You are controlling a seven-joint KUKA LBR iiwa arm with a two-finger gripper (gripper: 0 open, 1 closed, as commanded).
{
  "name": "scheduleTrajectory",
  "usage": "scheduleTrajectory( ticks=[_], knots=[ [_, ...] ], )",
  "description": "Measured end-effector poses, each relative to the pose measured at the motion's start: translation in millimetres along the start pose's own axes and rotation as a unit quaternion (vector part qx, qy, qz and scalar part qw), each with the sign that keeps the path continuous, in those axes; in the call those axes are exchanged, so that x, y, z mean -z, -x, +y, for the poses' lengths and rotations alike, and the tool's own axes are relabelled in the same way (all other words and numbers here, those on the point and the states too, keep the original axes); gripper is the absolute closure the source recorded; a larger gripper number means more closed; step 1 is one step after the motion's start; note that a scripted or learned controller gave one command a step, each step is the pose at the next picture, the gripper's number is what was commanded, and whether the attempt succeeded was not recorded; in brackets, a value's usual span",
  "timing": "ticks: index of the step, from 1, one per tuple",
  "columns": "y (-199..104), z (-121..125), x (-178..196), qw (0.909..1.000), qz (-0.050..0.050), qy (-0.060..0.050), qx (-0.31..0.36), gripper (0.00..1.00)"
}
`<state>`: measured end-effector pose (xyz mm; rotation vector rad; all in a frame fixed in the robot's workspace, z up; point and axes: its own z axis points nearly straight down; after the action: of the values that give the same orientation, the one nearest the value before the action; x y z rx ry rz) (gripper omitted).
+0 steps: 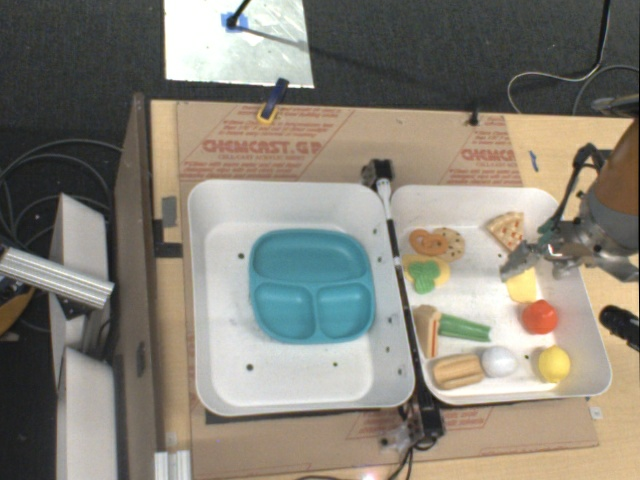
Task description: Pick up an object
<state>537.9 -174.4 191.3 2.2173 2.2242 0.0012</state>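
Observation:
The right bin (470, 200) holds several toy foods: a cookie (437, 242), a pizza slice (508, 230), a yellow-green piece (424, 274), a yellow block (523, 287), a red tomato (540, 316), a green bean (464, 327), a sandwich slice (428, 328), a hot dog (456, 370), a white egg (498, 361) and a lemon (553, 364). My gripper (524, 259) reaches in from the right, low over the bin just above the yellow block and below the pizza slice. Nothing is visibly between its fingers.
The left bin (230, 218) holds a teal divided plate (312, 285). A divider rail (392, 258) runs between the bins. Cardboard lies under both bins. Cables and a metal bracket lie off the bench to the left.

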Motion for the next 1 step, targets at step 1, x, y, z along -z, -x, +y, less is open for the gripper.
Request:
scheduleTrajectory(
  ticks=[1],
  knots=[
    [33.7, -2.7, -109.9, 1.0, 0.0, -0.002, -0.003, 0.0]
  ],
)
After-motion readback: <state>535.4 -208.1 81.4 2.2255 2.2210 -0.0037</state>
